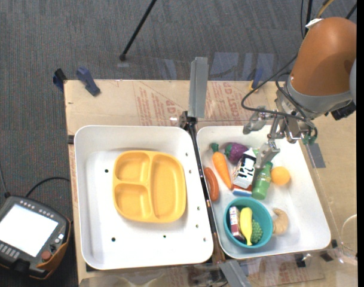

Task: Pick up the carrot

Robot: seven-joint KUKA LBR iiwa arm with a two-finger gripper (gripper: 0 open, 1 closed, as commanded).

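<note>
Overhead, hovering above the right shallow white bin (316, 208): grey two-finger pincer (271, 151), grip state unclear. Lying well left of it, untouched: orange tapered carrot (221, 169), crowding a purple eggplant (235, 152), milk carton (245, 171) and green bottle (261, 181).

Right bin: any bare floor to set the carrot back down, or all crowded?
Right bin: bare along the right wall, past the orange. Crowded on the left around the carrot, green bottle and teal bowl. Left bin has bare floor around the yellow tray.
</note>
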